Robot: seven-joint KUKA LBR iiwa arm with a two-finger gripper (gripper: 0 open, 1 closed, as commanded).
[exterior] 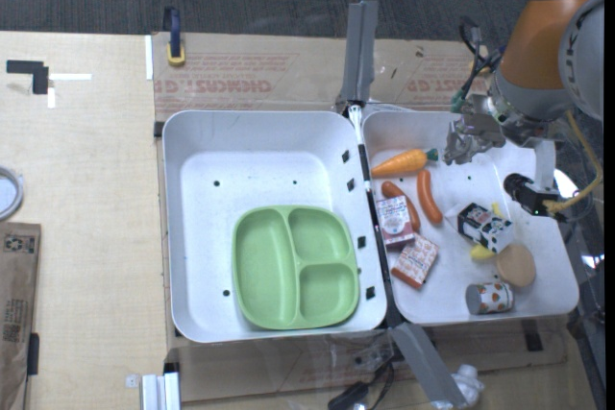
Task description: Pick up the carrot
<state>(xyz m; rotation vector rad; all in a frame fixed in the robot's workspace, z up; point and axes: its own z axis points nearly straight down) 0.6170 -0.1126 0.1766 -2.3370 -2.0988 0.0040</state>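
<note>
The carrot (401, 162), orange with a small green top at its right end, lies in the upper left of the right bin (538, 298). My gripper (459, 149) hangs at the bin's far side, just right of the carrot's green end, pointing down. Nothing is seen between its fingers, and the carrot rests on the bin floor apart from it.
In the right bin lie two sausages (429, 197), two snack packets (396, 218), a black and white box (483, 224), a yellow piece (483, 251), a brown round thing (516, 265) and a small can (490, 298). The left bin (192, 206) holds a green divided plate (296, 266).
</note>
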